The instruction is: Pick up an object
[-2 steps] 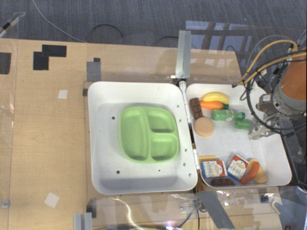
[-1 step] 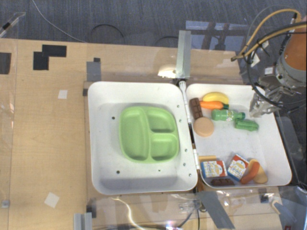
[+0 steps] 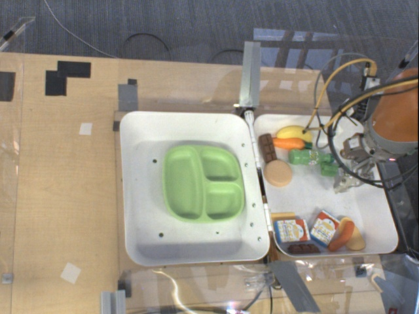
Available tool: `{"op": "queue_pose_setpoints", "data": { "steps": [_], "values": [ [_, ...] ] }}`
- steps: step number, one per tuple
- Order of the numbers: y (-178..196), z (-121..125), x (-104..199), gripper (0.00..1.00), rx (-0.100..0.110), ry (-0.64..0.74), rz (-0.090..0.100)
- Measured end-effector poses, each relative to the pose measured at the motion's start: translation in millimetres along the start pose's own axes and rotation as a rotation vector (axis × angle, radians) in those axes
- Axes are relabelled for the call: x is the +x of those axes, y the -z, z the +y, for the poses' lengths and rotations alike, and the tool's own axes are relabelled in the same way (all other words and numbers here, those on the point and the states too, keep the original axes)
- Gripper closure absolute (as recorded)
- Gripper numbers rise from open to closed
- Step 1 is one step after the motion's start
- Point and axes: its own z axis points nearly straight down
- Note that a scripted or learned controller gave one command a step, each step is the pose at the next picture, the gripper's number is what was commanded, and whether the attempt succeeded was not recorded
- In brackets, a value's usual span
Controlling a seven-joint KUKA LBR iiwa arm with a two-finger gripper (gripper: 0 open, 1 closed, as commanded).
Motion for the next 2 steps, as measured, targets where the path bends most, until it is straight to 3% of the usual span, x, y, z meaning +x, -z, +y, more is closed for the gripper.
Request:
{"op": "queue_pose_setpoints", "data": {
  "steps": [1,2],
  "values": [
    [152,-57,-5,1.0,0.022,0.167,0.007],
    [53,-7,-11,1.0,0.001,0.502,0.0]
  ]
}}
